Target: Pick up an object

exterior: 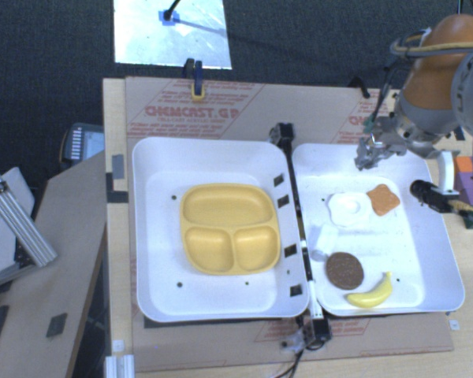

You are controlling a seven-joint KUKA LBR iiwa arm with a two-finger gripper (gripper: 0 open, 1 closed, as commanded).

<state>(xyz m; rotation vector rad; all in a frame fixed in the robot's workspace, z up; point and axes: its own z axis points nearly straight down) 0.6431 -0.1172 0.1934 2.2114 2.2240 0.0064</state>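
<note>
The right bin (426,246) holds a white fried-egg piece (348,209), an orange toast slice (384,200), a brown round patty (344,270) and a yellow banana (371,291). My gripper (367,155) hangs over the far edge of that bin, up and behind the egg and toast, apart from them. Nothing shows between its fingers. In the left bin (154,235) lies a yellow divided plate (227,228) with three compartments.
A black divider (294,219) with clips runs between the two bins. Cardboard (244,109) lies under both bins. A shiny metal sheet (172,22) lies at the back, and an aluminium rail (12,215) stands at the left.
</note>
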